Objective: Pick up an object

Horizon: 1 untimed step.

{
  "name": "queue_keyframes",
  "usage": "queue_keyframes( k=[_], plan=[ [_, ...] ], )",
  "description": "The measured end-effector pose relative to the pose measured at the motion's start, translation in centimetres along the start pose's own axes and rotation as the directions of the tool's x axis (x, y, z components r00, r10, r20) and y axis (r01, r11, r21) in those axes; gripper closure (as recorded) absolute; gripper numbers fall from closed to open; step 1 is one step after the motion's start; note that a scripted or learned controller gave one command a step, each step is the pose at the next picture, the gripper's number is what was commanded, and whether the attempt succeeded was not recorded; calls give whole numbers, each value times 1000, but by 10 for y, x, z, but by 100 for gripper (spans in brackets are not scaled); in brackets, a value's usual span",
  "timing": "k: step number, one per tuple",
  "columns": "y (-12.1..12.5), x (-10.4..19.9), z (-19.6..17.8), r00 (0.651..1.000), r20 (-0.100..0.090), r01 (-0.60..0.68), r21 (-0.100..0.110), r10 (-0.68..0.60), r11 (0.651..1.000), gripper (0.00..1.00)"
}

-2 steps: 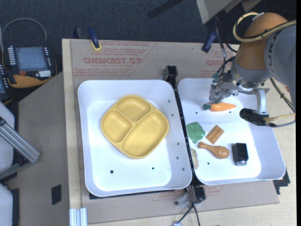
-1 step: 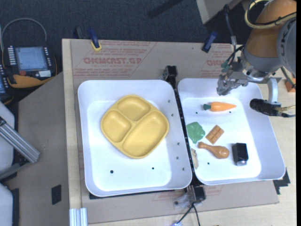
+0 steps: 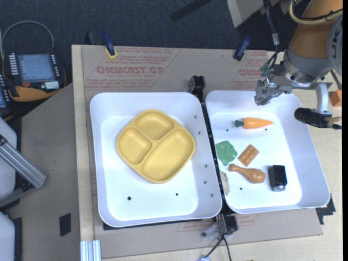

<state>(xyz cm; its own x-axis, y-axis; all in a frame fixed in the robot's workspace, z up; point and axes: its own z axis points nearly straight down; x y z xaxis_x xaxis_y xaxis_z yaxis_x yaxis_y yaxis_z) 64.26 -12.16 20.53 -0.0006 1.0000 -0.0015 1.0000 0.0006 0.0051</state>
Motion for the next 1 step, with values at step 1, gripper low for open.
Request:
queue_keyframes(
  k=[1],
  plan=[
    [-5,50,-14,1000,-3,4,4,-4,1000,100]
  ],
)
